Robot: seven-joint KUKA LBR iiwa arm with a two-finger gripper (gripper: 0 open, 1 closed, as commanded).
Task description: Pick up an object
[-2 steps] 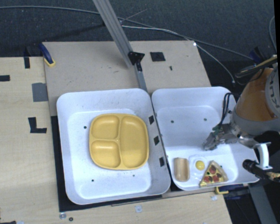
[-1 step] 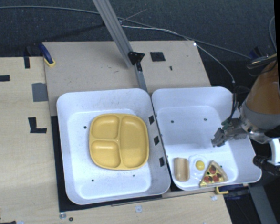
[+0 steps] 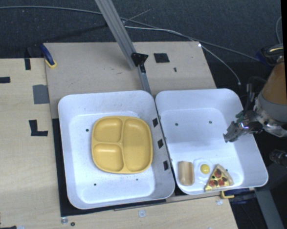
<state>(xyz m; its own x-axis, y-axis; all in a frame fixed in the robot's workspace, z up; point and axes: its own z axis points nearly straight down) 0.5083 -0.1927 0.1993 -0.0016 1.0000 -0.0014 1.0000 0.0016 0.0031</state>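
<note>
Looking down at the right bin (image 3: 202, 107), I see three small things lying in a row along its near edge, any of which could be picked. On the left is a tan bread slice (image 3: 186, 172), standing lengthwise toward me. Just beside it, in the middle, lies a fried egg (image 3: 204, 169), white with a yellow yolk. On the right, close against the egg, is a pizza wedge (image 3: 218, 178) with red spots on its topping and a pale crust. All three rest on the bin floor, untouched by the arm.

My gripper (image 3: 232, 135) hangs over the right side of this same bin, near its right wall and farther back than the three items, apart from them. It points leftward and down into the bin. Nothing sits between its tips, and from this angle I cannot tell how the gripper is set. Behind it I see the grey arm (image 3: 273, 110) with its orange band reaching in from the right.

The left bin (image 3: 74, 111) holds a yellow divided plate (image 3: 121, 144) with three compartments, lying flat near the middle. Both bins sit side by side on the wooden bench (image 3: 15, 106), and a grey metal strut (image 3: 117, 25) runs down from the top toward the gap between them.
</note>
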